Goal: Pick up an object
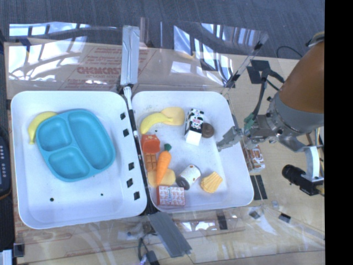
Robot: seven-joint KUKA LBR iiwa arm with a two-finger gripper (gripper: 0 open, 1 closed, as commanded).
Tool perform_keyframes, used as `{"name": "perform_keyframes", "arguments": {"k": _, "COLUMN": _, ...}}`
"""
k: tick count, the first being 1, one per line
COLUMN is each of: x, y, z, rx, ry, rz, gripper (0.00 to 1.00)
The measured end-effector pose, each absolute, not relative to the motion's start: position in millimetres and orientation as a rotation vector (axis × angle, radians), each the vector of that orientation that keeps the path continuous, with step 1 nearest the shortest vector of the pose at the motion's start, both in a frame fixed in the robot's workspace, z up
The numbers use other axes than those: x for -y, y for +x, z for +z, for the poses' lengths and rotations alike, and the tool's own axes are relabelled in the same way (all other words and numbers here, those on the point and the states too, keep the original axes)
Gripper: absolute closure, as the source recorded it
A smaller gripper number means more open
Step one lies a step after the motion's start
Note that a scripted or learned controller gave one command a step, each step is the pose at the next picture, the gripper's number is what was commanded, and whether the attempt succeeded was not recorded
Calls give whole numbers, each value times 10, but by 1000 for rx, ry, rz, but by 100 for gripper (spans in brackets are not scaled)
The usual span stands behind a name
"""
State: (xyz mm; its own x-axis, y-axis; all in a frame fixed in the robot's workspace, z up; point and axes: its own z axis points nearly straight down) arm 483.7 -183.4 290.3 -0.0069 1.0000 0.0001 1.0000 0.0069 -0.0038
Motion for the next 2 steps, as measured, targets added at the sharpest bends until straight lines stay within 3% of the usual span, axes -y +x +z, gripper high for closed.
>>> {"name": "perform_keyframes", "arguments": {"k": 1, "x": 1264, "y": 4754, "z": 1820, "rx": 2180, "ry": -2250, "rz": 9, "gripper": 0}}
{"name": "perform_keyframes", "arguments": {"k": 2, "x": 921, "y": 5100, "z": 913, "rx": 2321, "ry": -2116, "rz": 1, "gripper": 0}}
